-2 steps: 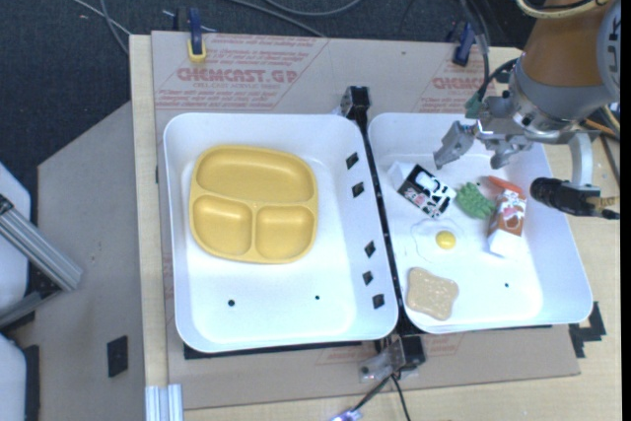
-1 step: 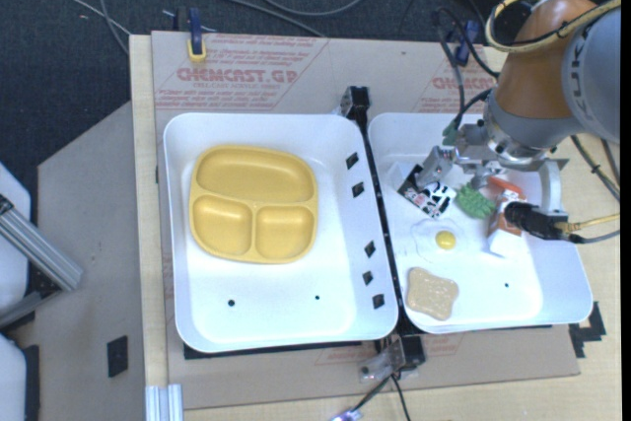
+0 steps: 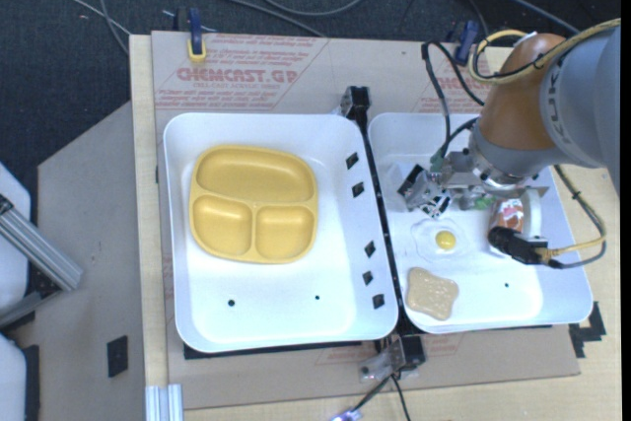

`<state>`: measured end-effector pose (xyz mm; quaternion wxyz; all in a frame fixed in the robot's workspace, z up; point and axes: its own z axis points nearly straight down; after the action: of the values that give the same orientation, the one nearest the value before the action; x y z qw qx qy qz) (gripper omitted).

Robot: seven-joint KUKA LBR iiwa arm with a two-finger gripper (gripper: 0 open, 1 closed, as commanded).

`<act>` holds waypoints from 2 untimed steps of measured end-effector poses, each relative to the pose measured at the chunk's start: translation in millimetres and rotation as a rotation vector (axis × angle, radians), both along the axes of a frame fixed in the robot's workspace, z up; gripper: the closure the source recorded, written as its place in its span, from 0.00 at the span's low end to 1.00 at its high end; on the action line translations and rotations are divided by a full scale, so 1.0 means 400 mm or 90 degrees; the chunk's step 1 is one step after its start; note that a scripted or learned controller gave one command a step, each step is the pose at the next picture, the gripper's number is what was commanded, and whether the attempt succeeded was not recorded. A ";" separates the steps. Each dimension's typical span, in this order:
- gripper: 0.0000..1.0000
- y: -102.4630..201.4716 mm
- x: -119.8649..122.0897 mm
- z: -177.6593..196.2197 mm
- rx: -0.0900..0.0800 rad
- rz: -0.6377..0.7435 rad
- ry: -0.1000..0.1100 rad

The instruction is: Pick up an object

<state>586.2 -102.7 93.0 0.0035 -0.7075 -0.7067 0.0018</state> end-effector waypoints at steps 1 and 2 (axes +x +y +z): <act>1.00 0.000 0.005 0.037 -0.001 0.000 -0.005; 1.00 -0.026 0.014 0.175 -0.002 0.000 -0.009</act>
<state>591.8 -113.2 163.0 -0.0027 -0.7074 -0.7068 -0.0016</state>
